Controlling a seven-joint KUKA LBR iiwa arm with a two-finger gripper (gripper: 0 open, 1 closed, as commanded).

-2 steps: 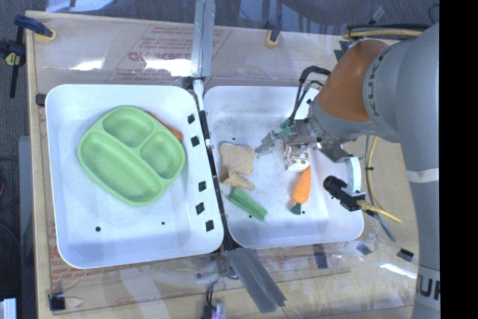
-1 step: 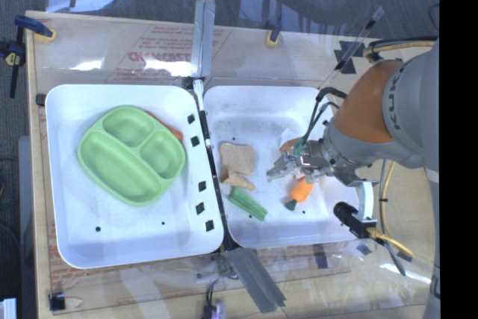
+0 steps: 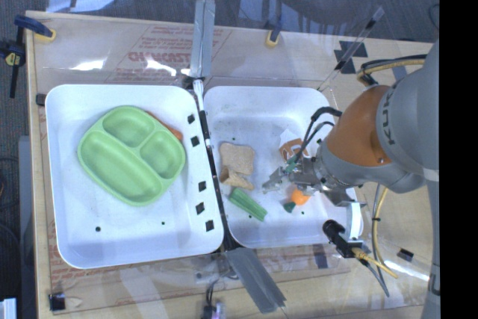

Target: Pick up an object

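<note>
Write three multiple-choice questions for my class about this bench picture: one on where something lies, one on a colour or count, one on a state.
1. Where is the green divided plate?
A. In the left bin
B. In the right bin
C. On the floor

2. How many compartments does that plate have?
A. One
B. Three
C. Six

3. How does the plate lie?
A. Upside down
B. Standing on edge
C. Open side up

Answers:
1. A: it rests in the left bin, while the toast slice, the green stick and a small orange piece lie in the right bin, where the claw reaches.
2. B: one long compartment and two smaller ones show.
3. C: its hollows face the camera.
</note>
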